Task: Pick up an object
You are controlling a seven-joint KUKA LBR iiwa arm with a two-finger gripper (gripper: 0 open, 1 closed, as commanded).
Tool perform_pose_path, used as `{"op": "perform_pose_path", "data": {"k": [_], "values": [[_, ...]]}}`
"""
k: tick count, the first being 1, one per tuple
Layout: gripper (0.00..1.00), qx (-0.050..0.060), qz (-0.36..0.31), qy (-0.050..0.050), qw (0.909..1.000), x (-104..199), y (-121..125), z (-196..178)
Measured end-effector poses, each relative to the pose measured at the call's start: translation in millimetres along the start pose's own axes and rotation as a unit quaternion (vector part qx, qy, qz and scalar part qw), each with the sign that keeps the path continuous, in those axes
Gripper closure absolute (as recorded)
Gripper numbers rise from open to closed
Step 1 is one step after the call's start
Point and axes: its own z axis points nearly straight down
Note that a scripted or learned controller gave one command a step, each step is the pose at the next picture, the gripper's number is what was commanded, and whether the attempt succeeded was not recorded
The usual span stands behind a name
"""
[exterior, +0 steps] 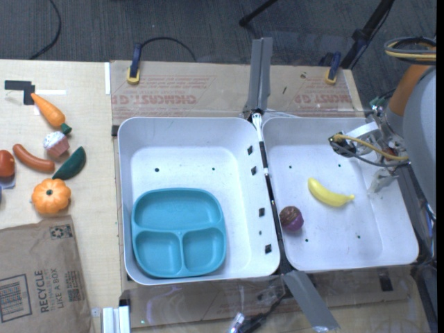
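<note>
Nearest the camera sits one blue divided tray [179, 232] in the left bin [128, 186], holding three compartments. Beside it, the right bin [347, 248] holds one purple onion-like ball [291, 218] at its near left and one yellow banana [329, 193] mid-floor. Far right, the arm [416, 96] is cut off by the frame; its claw [383, 179] is tangled in cables, its state impossible to tell.
</note>
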Motion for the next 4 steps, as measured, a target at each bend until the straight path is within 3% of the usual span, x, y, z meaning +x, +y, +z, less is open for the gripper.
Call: {"op": "perform_pose_path", "data": {"k": [1, 2, 3, 4], "values": [[1.00, -0.002, -0.003, -0.001, 1.0000, -0.1, 0.4, -6.3], [0.00, -0.002, -0.003, -0.001, 1.0000, 0.5, -0.4, -6.2], [0.00, -0.009, -0.130, 0.002, 0.9915, 13.9, 6.2, -194.0], [0.00, -0.007, 0.001, 0.002, 1.0000, -54.7, -5.8, -34.1]]}}
